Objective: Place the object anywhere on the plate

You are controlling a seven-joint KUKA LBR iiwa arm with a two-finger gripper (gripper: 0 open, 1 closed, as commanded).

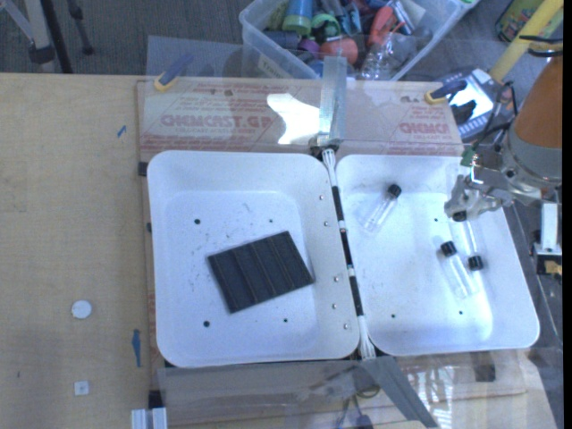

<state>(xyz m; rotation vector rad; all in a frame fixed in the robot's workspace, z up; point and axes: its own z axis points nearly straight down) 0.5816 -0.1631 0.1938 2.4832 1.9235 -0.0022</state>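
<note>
Here, the dark ribbed rectangular plate point(260, 271) lies in the left white bin point(179, 186); clear black-capped plastic tubes point(458, 264) lie in the right white bin point(411, 315), beside the claw point(466, 206), whose state I cannot tell.

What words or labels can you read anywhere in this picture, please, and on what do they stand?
"CHEMCAST GP": red print on the left protective sheet behind the bins, partly washed out by glare.
"CHEMCAS...": the same red print on the right sheet, cut off.
Nothing else carries readable text.

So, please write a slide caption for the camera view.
Tool above right bin with three clear tubes; dark plate in left bin.
</note>
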